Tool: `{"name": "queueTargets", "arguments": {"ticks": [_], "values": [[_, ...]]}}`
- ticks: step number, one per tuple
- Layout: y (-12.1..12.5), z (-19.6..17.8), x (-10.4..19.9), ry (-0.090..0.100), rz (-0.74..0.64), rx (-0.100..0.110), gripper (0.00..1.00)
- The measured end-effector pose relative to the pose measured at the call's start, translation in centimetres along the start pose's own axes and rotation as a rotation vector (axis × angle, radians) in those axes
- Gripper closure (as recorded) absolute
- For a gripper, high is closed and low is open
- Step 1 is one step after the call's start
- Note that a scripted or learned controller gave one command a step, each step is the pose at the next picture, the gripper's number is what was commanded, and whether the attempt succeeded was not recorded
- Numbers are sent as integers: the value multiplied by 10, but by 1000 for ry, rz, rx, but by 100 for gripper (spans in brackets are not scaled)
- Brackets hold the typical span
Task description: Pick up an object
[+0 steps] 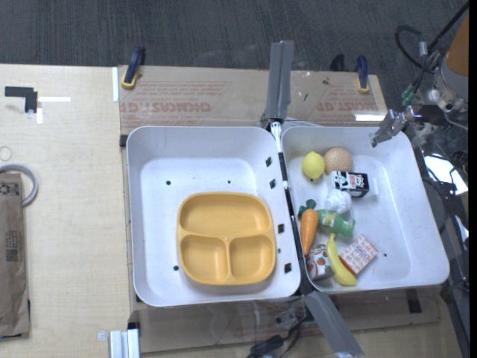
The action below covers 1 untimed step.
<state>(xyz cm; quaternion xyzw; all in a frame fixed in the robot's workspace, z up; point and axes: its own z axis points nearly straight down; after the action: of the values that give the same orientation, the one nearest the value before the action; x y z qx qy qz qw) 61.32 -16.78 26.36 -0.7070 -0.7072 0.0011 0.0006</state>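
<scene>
My gripper (387, 129) hangs over the far right corner of the right bin (417, 200), above the rim and apart from every object. Nothing is visibly held in it. In the right bin lie a lemon (313, 165), a tan round fruit (339, 157), a small black-and-white carton (350, 183), a white crumpled item (340, 200), a green bottle (334, 221), a carrot (308, 230), a banana (340, 267), an orange-and-white packet (359, 253) and a red-and-white cup (319, 262). The nearest things, the tan fruit and the carton, sit left of and below the gripper.
A yellow divided tray (226, 237) lies in the left bin (149, 200). A grey divider bar (279, 80) runs between the bins. Cardboard (194, 95) with clamps lies behind them. Cables and the arm (455, 58) crowd the right edge.
</scene>
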Motion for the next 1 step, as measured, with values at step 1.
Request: {"name": "queueTargets", "arguments": {"ticks": [1], "values": [[46,79,50,0,-71,0,0]]}}
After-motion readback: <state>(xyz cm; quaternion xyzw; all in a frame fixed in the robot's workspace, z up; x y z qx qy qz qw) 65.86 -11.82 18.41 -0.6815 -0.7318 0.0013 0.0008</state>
